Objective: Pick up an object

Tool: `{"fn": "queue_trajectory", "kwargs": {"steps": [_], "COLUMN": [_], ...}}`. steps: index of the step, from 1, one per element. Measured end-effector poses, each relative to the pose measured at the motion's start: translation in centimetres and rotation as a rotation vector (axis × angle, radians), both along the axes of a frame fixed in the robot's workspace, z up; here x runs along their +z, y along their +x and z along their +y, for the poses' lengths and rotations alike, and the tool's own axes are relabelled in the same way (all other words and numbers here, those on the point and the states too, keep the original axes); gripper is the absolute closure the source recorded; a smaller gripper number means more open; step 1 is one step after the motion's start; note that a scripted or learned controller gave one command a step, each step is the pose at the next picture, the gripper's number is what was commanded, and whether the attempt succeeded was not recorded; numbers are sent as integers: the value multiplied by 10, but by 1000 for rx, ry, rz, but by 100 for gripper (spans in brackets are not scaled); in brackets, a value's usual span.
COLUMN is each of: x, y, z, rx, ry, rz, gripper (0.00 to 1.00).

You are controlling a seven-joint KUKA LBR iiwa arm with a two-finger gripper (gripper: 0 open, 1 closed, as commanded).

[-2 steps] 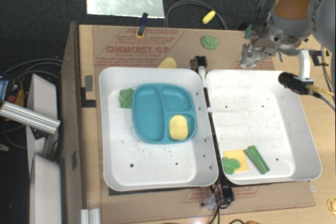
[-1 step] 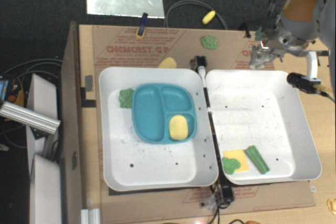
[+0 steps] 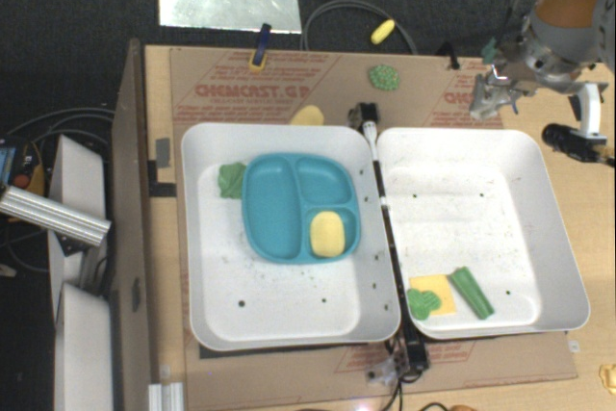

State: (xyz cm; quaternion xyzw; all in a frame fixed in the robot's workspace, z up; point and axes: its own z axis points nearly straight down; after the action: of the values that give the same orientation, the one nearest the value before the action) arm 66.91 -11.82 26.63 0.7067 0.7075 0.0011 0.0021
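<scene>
two bins, and the gripper [image 3: 489, 97] hangs above the bench past the right bin's [image 3: 539, 159] far rim, holding nothing that shows.

three small pieces lie near that bin's near left corner: a green stick [image 3: 472, 292], a yellow slab [image 3: 433, 292] and a green leafy bit [image 3: 422, 303] touching the slab. the stick looks light, stiff and likely smooth plastic, so a grip across its narrow middle should hold best. the left bin [image 3: 207, 207] holds a blue tray [image 3: 294, 207] with a yellow lump [image 3: 327, 233] in one compartment. the fingers are small and blurred; i cannot tell if they are spread or closed. the arm's upper part is cut off at the frame's top right.
</scene>
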Motion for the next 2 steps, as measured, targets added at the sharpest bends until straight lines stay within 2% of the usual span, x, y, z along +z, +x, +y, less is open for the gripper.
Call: {"fn": "queue_trajectory", "kwargs": {"steps": [1, 2], "x": [4, 10], "y": [0, -25], "z": [-34, -83], "rx": [-2, -4], "ry": [-1, -2], "rz": [0, 2], "gripper": [100, 100]}}
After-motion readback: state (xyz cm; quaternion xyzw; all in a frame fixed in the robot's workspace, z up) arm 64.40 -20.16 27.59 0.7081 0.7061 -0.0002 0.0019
